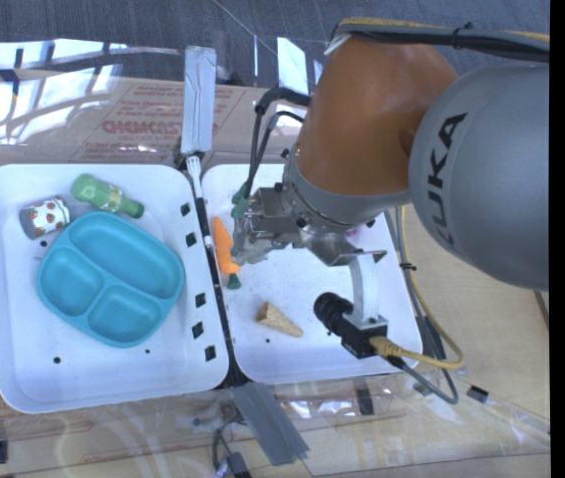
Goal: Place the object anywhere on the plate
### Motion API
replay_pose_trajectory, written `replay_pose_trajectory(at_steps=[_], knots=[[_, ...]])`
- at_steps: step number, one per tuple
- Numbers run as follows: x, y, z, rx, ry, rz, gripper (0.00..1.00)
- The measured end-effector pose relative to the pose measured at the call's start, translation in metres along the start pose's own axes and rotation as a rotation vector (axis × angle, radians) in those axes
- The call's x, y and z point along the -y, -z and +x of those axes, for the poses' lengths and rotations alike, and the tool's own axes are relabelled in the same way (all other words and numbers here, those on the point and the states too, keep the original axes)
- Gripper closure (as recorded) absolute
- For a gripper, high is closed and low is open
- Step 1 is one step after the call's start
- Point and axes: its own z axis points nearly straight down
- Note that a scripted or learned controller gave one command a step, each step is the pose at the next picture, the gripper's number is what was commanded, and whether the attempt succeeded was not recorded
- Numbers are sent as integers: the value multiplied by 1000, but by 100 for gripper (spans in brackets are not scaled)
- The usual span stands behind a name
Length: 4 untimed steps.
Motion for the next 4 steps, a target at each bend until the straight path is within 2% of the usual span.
replay_pose_trajectory(at_steps=[1, 2, 3, 4], knots=[[-78, 3, 30, 1, 2, 4, 100], [-29, -40, -19, 1, -3, 6, 100], [1, -49, 17, 0, 3, 6, 100], [1, -38, 56, 0, 3, 3, 100]])
